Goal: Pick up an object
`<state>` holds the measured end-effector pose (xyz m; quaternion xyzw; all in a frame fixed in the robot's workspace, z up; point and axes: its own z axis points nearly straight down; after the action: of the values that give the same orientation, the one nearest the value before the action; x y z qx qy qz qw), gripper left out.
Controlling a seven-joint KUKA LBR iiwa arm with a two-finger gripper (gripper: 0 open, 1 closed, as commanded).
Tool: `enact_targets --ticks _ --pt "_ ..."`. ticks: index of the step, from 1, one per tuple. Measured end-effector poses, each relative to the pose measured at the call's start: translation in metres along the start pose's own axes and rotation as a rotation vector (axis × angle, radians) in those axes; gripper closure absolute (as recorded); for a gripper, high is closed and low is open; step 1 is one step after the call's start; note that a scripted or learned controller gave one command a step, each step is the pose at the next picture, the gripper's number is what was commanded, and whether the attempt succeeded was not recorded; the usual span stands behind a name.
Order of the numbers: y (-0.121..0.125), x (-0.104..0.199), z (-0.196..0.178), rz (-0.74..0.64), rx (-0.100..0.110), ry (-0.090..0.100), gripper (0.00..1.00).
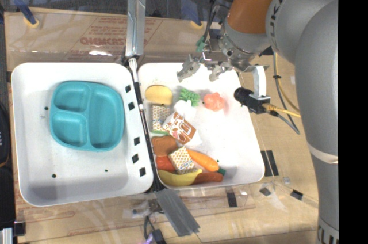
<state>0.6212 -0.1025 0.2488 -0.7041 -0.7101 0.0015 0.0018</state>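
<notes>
The gripper (202, 68) hangs over the upper edge of the right bin (244, 139), just above centre of the frame, its two fingers spread apart with nothing between them. The left fingertip points down-left toward the bin's upper rim; the other sits a little to its right.

The pile of toy food lies below the gripper in the frame. Nearest are the green piece (189, 96), almost straight below the fingertips, and the pink piece (214, 101), below and slightly right. The yellow lemon (158, 94) sits below and to the left, against the bin's left wall. Farther down come a small carton (180, 128), a second carton (182, 160), a carrot (203, 160) whose long axis runs from upper left to lower right, and a banana (179, 178) lying along the bin's lower edge. These lower things touch and overlap; the green and pink pieces stand more apart, so I judge them the easier picks, needing mostly a short drop down-frame.

The left bin (29, 122) holds a teal tray (87, 114) with three compartments, well apart from the gripper.

Writing: red print on the cardboard (103, 35) behind the bins, reversed and not readable; letters on the arm (287, 1) near the orange band read partly as "KUKA". The carton's print is too small to read.
</notes>
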Motion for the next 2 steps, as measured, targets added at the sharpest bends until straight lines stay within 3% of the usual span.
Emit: enact_targets --ticks 1,2 --pt "-0.028 0.011 0.136 0.092 -0.007 -0.002 0.0" --pt "-0.103 -0.018 0.151 0.132 -0.018 0.001 0.0"
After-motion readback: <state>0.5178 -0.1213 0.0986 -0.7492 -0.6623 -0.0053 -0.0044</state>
